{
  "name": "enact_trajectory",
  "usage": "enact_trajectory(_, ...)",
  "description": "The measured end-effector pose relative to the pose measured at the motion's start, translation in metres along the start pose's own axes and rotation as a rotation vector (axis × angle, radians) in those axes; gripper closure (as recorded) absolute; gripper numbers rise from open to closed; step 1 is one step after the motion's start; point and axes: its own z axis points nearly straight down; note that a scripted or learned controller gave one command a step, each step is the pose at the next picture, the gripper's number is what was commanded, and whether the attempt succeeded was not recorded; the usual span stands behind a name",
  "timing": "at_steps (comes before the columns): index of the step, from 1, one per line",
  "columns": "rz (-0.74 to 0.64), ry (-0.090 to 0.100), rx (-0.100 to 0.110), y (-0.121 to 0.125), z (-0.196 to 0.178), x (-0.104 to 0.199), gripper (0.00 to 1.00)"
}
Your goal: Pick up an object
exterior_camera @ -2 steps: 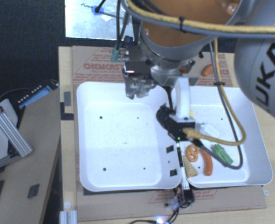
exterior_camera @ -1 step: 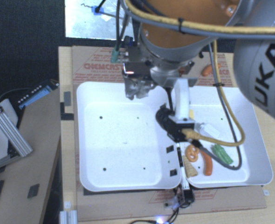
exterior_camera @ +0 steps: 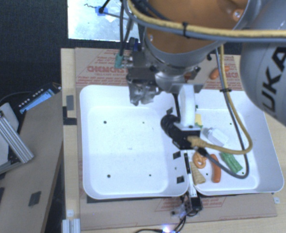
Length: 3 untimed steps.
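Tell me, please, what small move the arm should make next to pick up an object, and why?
Probably shift the pincer toward the right bin and lower it there. The objects, among them a green block and an orange carrot-like piece, lie in that bin, while the pincer hangs over the left bin away from them.

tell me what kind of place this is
Probably a robotics lab bench for grasping trials: a KUKA arm with loose cabling reaches over two white bins, the right one holding small toy-like items.
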Motion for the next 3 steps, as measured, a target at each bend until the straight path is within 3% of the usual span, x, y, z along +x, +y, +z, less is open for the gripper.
enact_trajectory(3, -0.001, 0.000, 0.000, 0.0001, 0.0047, 0.0001, 1.00)
